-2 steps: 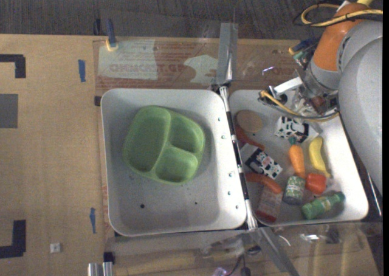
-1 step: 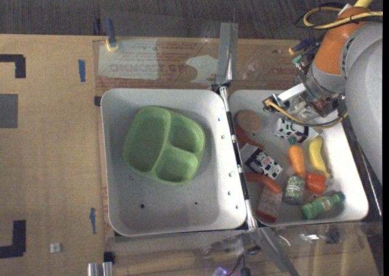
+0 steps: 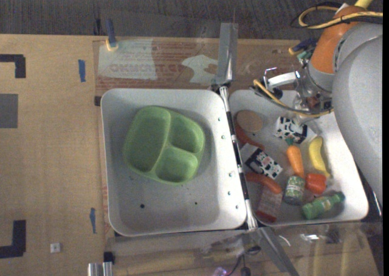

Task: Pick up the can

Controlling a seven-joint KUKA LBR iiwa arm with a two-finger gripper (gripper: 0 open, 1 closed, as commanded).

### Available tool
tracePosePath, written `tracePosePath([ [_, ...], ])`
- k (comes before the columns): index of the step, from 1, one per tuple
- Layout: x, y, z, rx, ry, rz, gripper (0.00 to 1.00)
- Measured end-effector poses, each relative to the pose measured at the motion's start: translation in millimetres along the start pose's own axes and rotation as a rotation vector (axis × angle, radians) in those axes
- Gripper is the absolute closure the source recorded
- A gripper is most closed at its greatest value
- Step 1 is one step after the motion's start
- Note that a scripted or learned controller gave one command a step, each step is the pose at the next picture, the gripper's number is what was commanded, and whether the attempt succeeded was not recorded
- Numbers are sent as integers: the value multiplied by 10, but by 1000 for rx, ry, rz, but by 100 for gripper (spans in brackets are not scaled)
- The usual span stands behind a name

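Two white bins (image 3: 115,208) on tan bench (image 3: 48,165).

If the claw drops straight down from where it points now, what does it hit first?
Probably the black-and-white spotted toy, just under the claw, not the can, which sits lower in the right bin. Depth is unclear.

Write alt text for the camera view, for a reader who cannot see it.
A grey robot arm reaches in from the right over the right bin, which holds a small can, carrot, banana, green bottle and other toy items. The left bin holds a green divided plate.
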State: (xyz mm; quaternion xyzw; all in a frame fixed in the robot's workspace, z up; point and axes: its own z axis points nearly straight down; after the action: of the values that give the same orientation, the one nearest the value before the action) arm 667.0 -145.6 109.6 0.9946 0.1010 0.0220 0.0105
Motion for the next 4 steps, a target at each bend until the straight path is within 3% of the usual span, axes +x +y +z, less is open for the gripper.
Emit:
tracePosePath([
  [1,75,-133,1,1,-4,6,100],
  [2,92,-58,-2,14,-3,-6,100],
  [3,-165,465,235,23,-39,0,100],
  [4,-135,173,-76,27,-43,-10,100],
])
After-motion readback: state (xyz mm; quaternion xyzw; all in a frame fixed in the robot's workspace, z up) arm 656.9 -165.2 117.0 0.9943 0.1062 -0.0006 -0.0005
